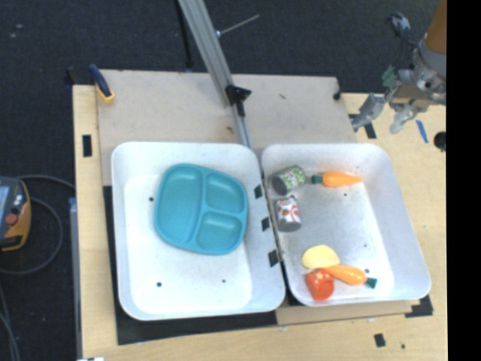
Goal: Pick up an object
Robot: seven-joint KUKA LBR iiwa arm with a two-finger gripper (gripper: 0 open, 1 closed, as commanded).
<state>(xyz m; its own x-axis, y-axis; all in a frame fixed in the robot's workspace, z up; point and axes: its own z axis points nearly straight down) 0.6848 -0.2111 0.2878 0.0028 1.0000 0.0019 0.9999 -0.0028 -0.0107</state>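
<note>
My gripper (387, 117) hangs above the bench beyond the right bin's far right corner, fingers (367, 113) spread apart with nothing between them. The right bin (402, 216) holds a toy carrot (339, 178) near its far wall, with a green-and-grey can (288, 180) lying to the carrot's left. A second small silvery can (288, 214) with red markings lies just below that one. Near the front wall sit a yellow lemon-like piece (320, 256), a red tomato-like piece (319, 285) and another orange carrot (349, 275). The left bin (135, 277) holds a teal divided plate (201, 208).
A slanted metal pole (207, 36) runs from the top of the view down to a black clamp (238, 96) behind the bins. A blue-and-yellow clamp (101, 83) sits at the bench's far left corner. An orange device (13, 215) lies off the bench at left.
</note>
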